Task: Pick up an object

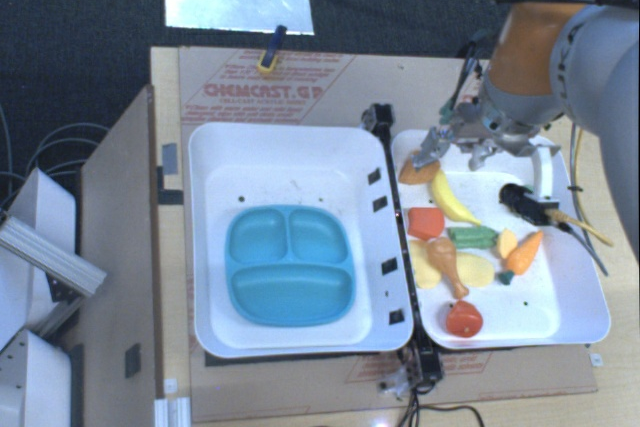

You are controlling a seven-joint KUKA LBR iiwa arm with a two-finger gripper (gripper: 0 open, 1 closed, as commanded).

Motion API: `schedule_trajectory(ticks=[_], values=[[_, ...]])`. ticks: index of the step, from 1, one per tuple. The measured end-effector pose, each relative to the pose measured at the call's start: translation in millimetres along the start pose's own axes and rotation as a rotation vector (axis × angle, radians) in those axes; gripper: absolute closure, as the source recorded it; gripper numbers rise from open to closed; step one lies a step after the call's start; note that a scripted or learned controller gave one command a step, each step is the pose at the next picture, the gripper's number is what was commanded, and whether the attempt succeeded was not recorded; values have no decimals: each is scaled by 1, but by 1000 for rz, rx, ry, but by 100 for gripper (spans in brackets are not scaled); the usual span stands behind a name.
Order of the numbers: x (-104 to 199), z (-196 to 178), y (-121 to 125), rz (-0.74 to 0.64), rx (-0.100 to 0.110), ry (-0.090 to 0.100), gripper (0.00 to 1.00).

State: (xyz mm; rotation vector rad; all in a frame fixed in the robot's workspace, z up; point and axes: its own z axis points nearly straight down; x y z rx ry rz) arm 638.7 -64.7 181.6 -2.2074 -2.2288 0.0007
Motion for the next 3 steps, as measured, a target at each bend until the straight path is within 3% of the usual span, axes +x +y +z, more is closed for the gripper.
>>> schedule_trajectory(ticks=[1, 2, 3], values=[[-30, 102, 1, 10, -1, -3, 0], [-29, 86, 3, 9, -8, -3, 100], [35, -8, 3, 1, -10, -2, 100]])
